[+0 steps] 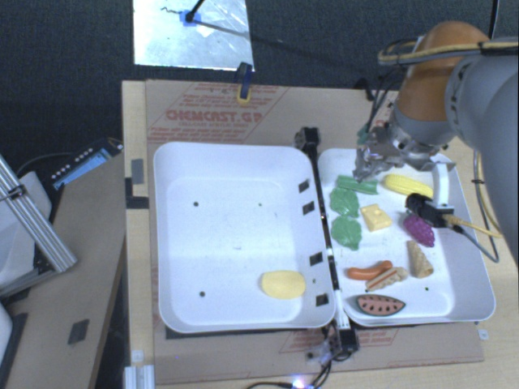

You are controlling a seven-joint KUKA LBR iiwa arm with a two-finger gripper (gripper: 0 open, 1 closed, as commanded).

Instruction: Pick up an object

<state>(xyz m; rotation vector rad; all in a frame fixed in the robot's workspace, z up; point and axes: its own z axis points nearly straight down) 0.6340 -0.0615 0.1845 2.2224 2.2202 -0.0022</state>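
- Table [113, 217]: a pale wooden top carrying a brown cardboard sheet [219, 112] printed with red lettering; two shallow white bins rest side by side on the cardboard.
- Left bin [235, 160]: holds a single yellow oval piece [282, 284] near its front right corner.
- Right bin [474, 298]: holds an assortment of toy foods. Green leafy pieces [345, 217] lie along its left side, a yellow corn cob [408, 186] near the back, a cheese wedge [375, 217] at the middle, a purple grape bunch [419, 229] to the right of the cheese, an orange sausage [369, 271] and a watermelon slice [380, 305] towards the front edge.
- Arm [454, 71]: grey with an orange band, reaching in from the right over the back of the right bin.
- Gripper [366, 167]: positioned low over the back left corner of the right bin, just above the green pieces; whether it is clenched or released cannot be told, and no object is visibly between its tips.
- Clips [242, 83]: a blue and yellow clamp sits at the cardboard's back edge; black clips line the seam between the bins.
- Surroundings: dark carpet [65, 55] lies beyond the table, with a shiny silver sheet [190, 23] on it behind the table's back edge.
- Left margin: an aluminium frame rail [36, 225] and a small dark device [81, 162] stand beside the table's left edge.
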